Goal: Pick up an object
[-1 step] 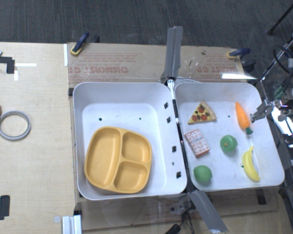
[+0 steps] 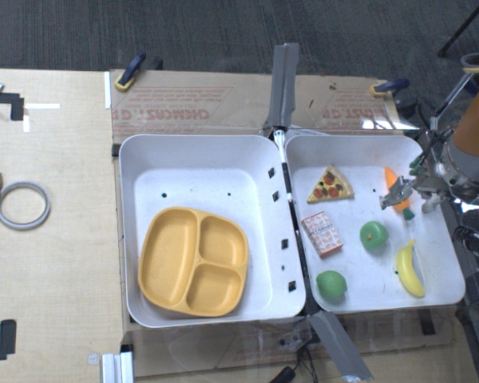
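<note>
The right bin (image 2: 431, 294) holds a pizza slice (image 2: 331, 185), a small red box (image 2: 322, 234), a green apple (image 2: 374, 236), a round green fruit (image 2: 331, 285), a banana (image 2: 409, 270) and an orange carrot-like piece (image 2: 392, 181). My gripper (image 2: 401, 195) reaches in from the right, low over the bin's far right part, right at the orange piece and partly covering it. The green apple lies just below and left of the gripper, and the banana lies below it.
The left bin (image 2: 136, 166) carries a yellow divided plate (image 2: 194, 260). A grey tape roll (image 2: 20, 204) lies on the bench at the far left. Blue-and-yellow clamps (image 2: 131, 71) hold cardboard behind the bins. A grey divider bar (image 2: 283, 86) stands between the bins.
</note>
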Tool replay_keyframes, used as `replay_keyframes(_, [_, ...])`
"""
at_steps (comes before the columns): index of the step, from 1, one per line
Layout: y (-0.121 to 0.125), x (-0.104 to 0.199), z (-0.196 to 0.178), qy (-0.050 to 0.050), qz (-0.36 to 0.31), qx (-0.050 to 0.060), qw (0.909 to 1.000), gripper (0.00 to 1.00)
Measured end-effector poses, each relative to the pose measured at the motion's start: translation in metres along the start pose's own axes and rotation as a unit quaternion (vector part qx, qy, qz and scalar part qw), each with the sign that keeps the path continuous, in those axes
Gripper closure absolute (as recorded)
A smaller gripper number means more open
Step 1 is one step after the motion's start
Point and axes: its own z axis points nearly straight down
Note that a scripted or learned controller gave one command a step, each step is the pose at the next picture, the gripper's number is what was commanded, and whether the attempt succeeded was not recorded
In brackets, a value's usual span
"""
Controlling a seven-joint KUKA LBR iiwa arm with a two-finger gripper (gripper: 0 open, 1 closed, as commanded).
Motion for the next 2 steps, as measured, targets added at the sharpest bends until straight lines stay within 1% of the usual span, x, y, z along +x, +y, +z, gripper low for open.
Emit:
replay_keyframes(1, [0.017, 0.010, 0.040, 0.003, -0.042, -0.001, 0.9991, 0.00])
replay_keyframes(2, [0.025, 0.032, 0.039, -0.003, -0.080, -0.002, 0.9968, 0.00])
